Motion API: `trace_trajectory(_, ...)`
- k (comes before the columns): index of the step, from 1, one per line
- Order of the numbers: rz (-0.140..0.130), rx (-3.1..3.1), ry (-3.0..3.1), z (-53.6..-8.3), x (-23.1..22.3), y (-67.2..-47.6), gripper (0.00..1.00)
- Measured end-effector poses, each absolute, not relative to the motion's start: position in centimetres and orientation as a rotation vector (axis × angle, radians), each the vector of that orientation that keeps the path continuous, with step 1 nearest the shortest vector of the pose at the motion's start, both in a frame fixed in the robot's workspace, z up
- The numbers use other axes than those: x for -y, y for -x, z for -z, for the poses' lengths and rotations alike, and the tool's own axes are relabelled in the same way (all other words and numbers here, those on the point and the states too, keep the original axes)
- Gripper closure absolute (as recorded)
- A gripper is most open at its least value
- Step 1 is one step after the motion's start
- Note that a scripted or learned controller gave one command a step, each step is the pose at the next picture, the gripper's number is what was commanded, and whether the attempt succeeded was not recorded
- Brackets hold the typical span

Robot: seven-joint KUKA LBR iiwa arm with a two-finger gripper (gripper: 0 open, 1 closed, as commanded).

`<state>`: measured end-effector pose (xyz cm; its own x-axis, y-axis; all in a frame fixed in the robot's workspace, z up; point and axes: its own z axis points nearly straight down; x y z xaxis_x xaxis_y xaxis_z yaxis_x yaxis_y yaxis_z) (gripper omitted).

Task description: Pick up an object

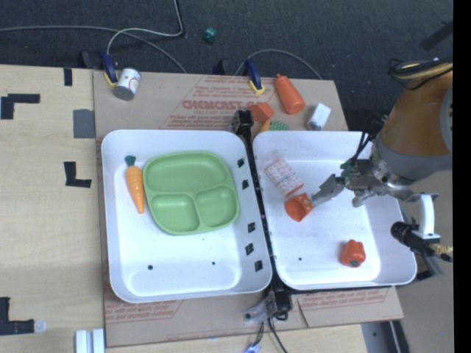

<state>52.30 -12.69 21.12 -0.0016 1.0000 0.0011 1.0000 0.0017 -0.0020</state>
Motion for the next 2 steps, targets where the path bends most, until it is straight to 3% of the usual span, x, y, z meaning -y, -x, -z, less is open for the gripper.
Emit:
trace_trajectory(1, -0.003, 2.22, 2.217, -10.3, 10.7, -55.1, 0.0)
trace_trajectory(2, 0.001, 2.223, 2.22, -8.6, 9.3, -58.6, 0.0)
